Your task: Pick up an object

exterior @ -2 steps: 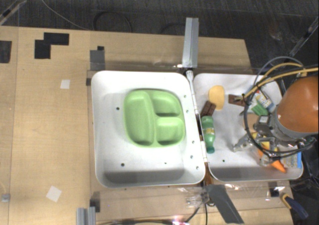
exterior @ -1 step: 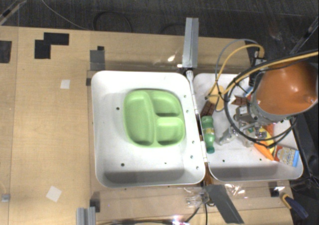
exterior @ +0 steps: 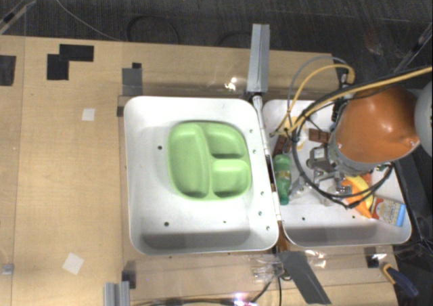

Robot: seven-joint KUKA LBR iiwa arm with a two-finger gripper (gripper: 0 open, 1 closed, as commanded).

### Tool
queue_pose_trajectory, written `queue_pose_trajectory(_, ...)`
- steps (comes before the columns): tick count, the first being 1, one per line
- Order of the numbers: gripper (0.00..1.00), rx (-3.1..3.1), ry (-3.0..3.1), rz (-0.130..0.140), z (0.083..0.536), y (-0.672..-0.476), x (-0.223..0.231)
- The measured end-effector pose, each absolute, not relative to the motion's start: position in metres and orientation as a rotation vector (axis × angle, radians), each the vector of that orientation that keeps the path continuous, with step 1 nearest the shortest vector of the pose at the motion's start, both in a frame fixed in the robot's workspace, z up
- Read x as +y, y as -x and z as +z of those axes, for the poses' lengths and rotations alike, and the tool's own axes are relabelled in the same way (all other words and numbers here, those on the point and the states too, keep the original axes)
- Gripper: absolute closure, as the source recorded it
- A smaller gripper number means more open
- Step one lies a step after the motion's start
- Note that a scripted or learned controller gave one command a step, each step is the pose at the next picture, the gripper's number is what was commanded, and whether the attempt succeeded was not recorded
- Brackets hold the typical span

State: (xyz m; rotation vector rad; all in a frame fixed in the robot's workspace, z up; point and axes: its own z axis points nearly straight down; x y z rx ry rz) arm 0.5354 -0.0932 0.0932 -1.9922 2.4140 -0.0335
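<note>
Where arm (exterior: 375, 125) covers right bin (exterior: 338, 230), contents hidden.

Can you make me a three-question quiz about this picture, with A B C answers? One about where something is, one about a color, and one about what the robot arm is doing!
1. Where is the divided plate?
A. In the left bin
B. In the right bin
C. On the floor

2. What color is that plate?
A. Red
B. Light green
C. Black

3. Where is the arm now?
A. Over the left bin
B. Off the bench
C. Over the right bin

Answers:
1. A, it lies flat in the middle of the left bin.
2. B, its whole surface is light green.
3. C, its orange band hangs above the clutter in the right bin.
</note>
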Motion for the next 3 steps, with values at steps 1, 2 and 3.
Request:
queue_pose_trajectory(1,1.0,2.401,1.983,-0.034,0.106,-0.539,-0.088)
queue_pose_trajectory(2,1.0,2.265,2.16,-0.019,0.253,-0.608,-0.125)
queue_pose_trajectory(3,0.0,2.266,2.164,-0.007,0.249,-0.607,-0.123)
